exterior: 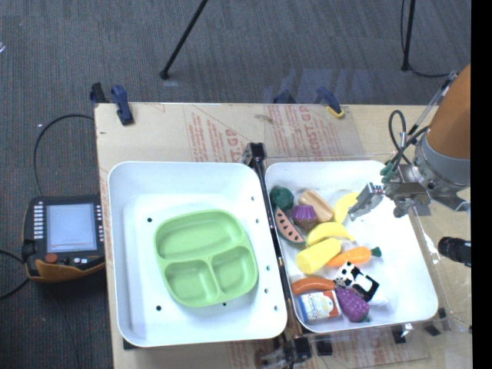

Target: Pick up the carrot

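- The small orange plastic carrot with a green stub of a top point(352, 256) lies on its side in the middle of the right-hand shallow white bin point(427, 283), slanting up towards the right.
- It is hemmed in: its left end touches a fat yellow toy corn-like piece point(318, 255), a curved yellow banana point(329, 231) lies just above it, and a small black-and-white toy figure point(356, 278) sits just below.
- Further out in the same bin are a red sausage-shaped toy point(313, 285), a purple bunch of grapes point(352, 304), a small printed can point(317, 307), a watermelon slice point(286, 227) and a dark green vegetable point(281, 197).
- The grey two-finger gripper point(364, 201) hangs over the upper right part of this bin, up and to the right of the carrot and apart from it, close by a yellow piece near the bin's back.
- Its fingers show as one angled metal shape; I cannot tell how wide they stand, and nothing is visibly held between them.
- To my eye, a good grasp means moving over the carrot's free right half, near the green top, and closing across its narrow width, so the corn and the figure are not pinched too.
- The left-hand white bin point(127, 206) holds a light green divided plate point(204, 256).
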Motion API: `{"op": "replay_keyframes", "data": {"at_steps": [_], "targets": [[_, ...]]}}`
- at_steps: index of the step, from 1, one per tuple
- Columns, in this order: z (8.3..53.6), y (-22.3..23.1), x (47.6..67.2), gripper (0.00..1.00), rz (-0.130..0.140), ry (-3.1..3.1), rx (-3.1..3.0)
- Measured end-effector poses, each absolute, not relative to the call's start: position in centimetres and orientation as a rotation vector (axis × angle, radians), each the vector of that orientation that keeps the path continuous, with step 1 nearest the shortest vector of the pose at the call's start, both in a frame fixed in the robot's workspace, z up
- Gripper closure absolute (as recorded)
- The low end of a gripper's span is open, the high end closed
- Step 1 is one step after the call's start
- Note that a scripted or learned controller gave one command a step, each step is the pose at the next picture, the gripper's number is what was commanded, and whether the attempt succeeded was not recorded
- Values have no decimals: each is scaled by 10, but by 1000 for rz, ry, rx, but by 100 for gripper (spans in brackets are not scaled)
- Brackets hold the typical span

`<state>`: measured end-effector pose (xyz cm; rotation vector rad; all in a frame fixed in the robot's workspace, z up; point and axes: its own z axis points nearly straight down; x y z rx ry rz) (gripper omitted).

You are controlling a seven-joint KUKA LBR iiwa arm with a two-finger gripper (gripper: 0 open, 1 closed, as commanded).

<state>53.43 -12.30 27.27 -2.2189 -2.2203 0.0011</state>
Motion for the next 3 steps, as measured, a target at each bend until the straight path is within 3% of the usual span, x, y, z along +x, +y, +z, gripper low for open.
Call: {"op": "replay_keyframes", "data": {"at_steps": [1,2,3], "targets": [[157,-136,534,0,14,-2120,-2297],[94,-173,540,0,-15,-1963,-2464],[104,-176,540,100,-17,-1952,-2476]]}}
